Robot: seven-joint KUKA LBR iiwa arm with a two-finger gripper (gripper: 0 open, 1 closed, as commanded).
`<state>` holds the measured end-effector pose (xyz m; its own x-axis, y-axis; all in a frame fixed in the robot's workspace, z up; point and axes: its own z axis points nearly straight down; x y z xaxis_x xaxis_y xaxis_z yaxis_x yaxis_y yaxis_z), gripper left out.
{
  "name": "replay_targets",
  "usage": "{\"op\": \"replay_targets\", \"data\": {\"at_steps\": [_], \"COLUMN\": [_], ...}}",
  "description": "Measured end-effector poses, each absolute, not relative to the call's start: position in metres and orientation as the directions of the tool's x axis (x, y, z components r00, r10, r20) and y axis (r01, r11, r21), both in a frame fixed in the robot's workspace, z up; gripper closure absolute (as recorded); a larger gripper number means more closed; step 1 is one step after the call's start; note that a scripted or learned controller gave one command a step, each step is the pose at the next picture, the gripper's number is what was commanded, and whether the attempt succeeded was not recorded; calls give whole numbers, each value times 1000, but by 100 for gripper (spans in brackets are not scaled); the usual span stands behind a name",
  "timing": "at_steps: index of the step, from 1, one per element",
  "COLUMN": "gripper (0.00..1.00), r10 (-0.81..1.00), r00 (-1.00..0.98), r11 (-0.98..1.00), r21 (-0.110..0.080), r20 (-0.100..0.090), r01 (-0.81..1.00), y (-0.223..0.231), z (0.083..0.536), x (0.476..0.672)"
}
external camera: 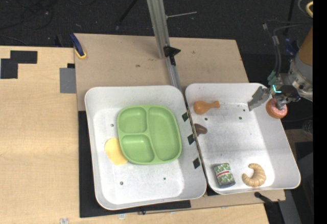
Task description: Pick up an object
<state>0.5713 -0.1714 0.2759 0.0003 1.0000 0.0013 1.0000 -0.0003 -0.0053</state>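
White bins (153,195) (side by side), end effector (271,96) over the right rim.

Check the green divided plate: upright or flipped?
Upright: the green divided plate shows its three compartments facing up in the left bin.

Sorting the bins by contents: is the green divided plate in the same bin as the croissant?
No. The green plate lies in the left bin, while the croissant sits in the right bin.

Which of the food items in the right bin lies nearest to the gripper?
The reddish doughnut at the bin's right rim, beside the gripper; the others lie farther off.
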Motion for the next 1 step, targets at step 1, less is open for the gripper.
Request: {"op": "replay_targets", "data": {"at_steps": [1], "gripper": [0], "r10": [1000], "r00": [0], "r11": [0], "r21": [-3], "r20": [1], "r01": [1000], "y": [-171], "z": [277], "x": [572]}}
